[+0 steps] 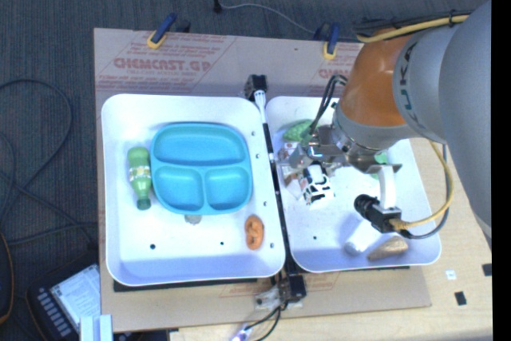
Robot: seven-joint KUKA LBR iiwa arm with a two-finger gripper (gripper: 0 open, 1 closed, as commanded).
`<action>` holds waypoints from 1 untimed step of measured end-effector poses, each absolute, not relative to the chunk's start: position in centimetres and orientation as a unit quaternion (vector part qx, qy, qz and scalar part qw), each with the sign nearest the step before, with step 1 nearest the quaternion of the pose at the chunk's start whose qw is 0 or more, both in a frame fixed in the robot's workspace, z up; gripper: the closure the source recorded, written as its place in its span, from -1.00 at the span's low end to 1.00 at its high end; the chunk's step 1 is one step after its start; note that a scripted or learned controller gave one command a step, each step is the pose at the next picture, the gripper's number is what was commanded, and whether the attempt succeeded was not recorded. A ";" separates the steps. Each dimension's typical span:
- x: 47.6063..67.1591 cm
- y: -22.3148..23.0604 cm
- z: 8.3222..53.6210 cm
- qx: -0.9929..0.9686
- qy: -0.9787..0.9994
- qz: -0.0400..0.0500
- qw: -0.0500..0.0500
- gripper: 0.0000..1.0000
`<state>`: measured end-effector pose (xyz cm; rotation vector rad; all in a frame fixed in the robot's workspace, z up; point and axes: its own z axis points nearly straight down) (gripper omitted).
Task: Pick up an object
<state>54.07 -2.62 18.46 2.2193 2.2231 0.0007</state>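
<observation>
- The gripper (pixel 307 164) is down in the right bin (pixel 415 251), among the green thing (pixel 297 129) and black-and-white piece (pixel 318 189).
- Whether its jaws are apart or together, I cannot tell.
- Nothing looks lifted yet; the pick remains to be done.
- The blue tray (pixel 200 168) sits untouched in the left bin (pixel 120 251).

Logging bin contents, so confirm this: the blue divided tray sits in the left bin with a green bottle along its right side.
Wrong on one point. The camera view shows the green bottle lying along the left side of the blue divided tray, not its right. The tray does sit in the left bin.
</observation>
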 end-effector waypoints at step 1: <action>56.8 3.7 20.6 0.706 0.708 0.000 0.000 1.00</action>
